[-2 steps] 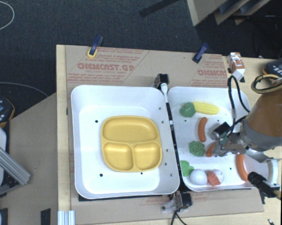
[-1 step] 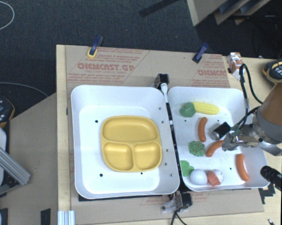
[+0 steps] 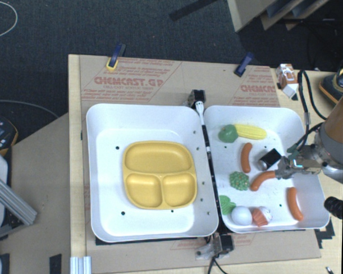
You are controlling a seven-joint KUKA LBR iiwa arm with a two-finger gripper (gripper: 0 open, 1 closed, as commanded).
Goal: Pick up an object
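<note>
The right bin (image 3: 284,118) holds toy food. A green pepper (image 3: 228,133) and a yellow corn cob (image 3: 250,131) lie at its far side. An orange sausage (image 3: 246,156) lies upright in the middle, with a broccoli floret (image 3: 238,180) below it. A second, curved sausage (image 3: 262,179) lies beside the broccoli. A third sausage (image 3: 294,203) lies near the right wall. My gripper (image 3: 276,164) reaches in from the right, low over the bin, just above the upper end of the curved sausage. I see nothing held in it.
A green piece (image 3: 226,204), a white egg (image 3: 241,215) and an orange-and-white piece (image 3: 261,216) lie along the right bin's near wall. The left bin (image 3: 103,159) holds a yellow divided plate (image 3: 159,174). Cables run by the bench's right edge.
</note>
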